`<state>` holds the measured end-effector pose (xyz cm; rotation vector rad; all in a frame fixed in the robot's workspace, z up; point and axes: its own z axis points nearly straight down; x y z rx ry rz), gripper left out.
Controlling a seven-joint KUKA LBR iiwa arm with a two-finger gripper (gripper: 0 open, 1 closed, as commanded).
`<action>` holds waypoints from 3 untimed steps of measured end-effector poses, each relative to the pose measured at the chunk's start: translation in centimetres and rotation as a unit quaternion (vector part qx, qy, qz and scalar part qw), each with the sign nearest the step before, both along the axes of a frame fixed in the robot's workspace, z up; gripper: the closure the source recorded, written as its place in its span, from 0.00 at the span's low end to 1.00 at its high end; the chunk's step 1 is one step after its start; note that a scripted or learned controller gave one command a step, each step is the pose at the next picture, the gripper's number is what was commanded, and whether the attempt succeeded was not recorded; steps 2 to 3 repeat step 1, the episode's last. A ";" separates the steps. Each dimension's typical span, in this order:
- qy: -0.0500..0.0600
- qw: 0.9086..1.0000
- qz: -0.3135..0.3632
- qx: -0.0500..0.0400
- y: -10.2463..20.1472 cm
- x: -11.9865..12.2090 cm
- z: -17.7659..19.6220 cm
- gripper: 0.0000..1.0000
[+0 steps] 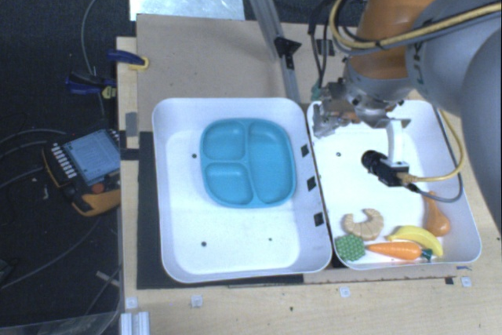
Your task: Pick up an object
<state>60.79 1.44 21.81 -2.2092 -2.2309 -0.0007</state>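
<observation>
— Where's the gripper [333, 120] now? I make it at the upper left corner of the right bin [345, 184], right against the wall there.

— Yes, and it's well apart from anything worth grabbing. The croissant [363, 223], the banana [416, 238], the carrot [394, 251] and that green piece [351, 248] are all huddled at the lower edge of that bin, toward the bottom right of the frame.

— Can you see how the fingers are set?

— No, I can't tell; it's a grey blur under the wrist. Nothing shows between them.

— So what goes wrong?

— If it comes down where it hangs, I'd guess it closes on bare bin floor, or clips the rim between the bins. And the food is packed tight, touching; a grab there could nudge a neighbour or pinch two at once.

— The blue plate [248, 162] in the left bin [180, 231]?

— Flat and wide, probably hard to pinch.
</observation>
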 end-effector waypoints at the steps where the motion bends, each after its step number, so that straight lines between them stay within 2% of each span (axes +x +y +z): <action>1: -0.001 1.000 0.000 0.000 6.3 -0.7 -0.1 1.00; 3: -0.001 1.000 0.000 0.000 6.3 -0.7 -0.1 1.00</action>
